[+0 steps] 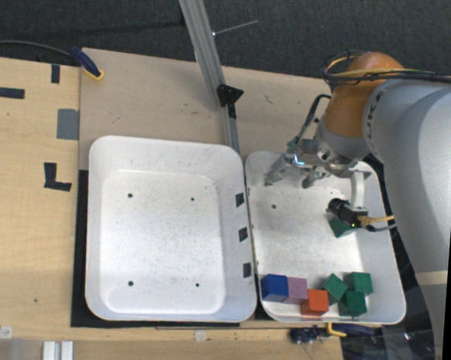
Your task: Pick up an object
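My gripper (293, 176) hangs over the far end of the right bin (295, 239), open, with nothing between its two fingers. A green block (345, 227) lies to its right, close to the bin's right wall and beside a small black part of the arm. Along the bin's near edge sit a blue cube (274, 286), a purple cube (298, 288), an orange cube (317, 301) and three green blocks (353, 302). These lie well apart from the gripper.
The left bin (160, 224) stands beside the right one, their rims touching. A slanted metal pole (208, 54) reaches down to the bins' far junction. The grey arm (422, 152) covers the right side of the bench.
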`<state>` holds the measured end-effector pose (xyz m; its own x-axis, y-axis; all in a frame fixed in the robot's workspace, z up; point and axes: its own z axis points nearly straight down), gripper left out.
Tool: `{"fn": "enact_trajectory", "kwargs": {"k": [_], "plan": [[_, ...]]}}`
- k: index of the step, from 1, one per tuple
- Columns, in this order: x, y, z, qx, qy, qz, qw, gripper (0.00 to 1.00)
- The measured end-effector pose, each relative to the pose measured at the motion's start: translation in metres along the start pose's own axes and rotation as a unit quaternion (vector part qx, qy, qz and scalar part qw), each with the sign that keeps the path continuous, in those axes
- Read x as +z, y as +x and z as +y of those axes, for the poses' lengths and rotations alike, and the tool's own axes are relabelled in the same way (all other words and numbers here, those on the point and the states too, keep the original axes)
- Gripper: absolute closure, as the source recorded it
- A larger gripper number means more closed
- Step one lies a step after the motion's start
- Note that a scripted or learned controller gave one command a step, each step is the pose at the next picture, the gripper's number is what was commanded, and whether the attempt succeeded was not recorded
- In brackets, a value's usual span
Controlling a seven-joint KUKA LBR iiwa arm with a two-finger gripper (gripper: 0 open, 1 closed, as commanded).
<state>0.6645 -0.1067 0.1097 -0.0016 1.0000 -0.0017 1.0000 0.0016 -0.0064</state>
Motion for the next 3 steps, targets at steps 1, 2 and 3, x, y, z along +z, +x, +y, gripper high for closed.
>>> {"fn": "enact_trajectory", "kwargs": {"k": [1, 2, 3], "plan": [[0.019, 0.0, -0.001, 0.0, -0.001, 0.0, 1.0, 0.0], [0.008, 0.002, 0.0, -0.001, -0.002, 0.0, 1.0, 1.0], [-0.035, 0.002, 0.002, 0.0, -0.005, 0.001, 1.0, 1.0]]}}
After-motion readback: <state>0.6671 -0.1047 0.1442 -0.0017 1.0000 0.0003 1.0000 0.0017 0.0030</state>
